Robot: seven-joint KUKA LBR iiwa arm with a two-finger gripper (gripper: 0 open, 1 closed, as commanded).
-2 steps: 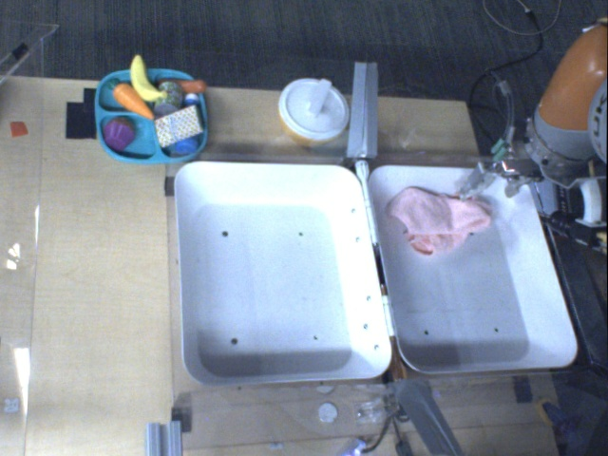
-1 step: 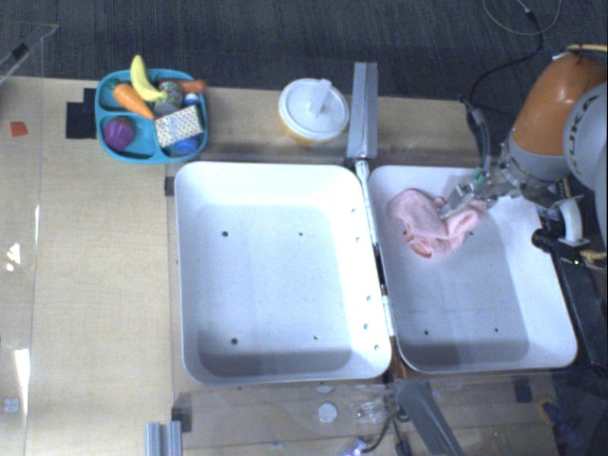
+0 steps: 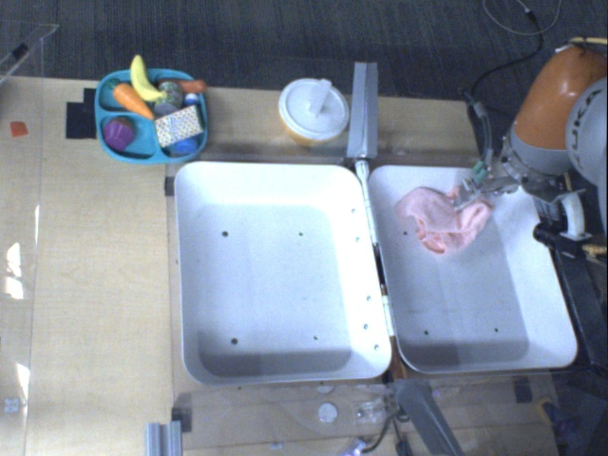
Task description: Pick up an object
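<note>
lying crumpled in the right bin [image 3: 532, 350], a pink cloth [image 3: 443, 218] sits in that bin's far half, closer to its far right corner than to the divider between the bins. the cloth's right end rises a little toward the claw [image 3: 483, 180], which is down at the bin's far right edge and meets the cloth's upper right tip. the claw's metal tip overlaps the fabric there, but how wide it stands, and whether any cloth is pinched in it, cannot be told from this angle. above the claw the grey arm [image 3: 570, 160] with its orange band [image 3: 559, 98] comes in over the right edge of the surface [image 3: 85, 283].

the left bin [image 3: 275, 274] lies just beside the right one, their rims touching along the middle. beyond the left bin's far edge, near the far edge of the surface, stands a round white lidded container [image 3: 314, 110] with a yellow base. toward the far left corner of the surface rests a blue compartment tray [image 3: 147, 117] carrying toy food, among it a yellow banana [image 3: 142, 79] and an orange carrot [image 3: 131, 100]. a black cable [image 3: 522, 12] loops on the dark floor beyond the surface.
</note>
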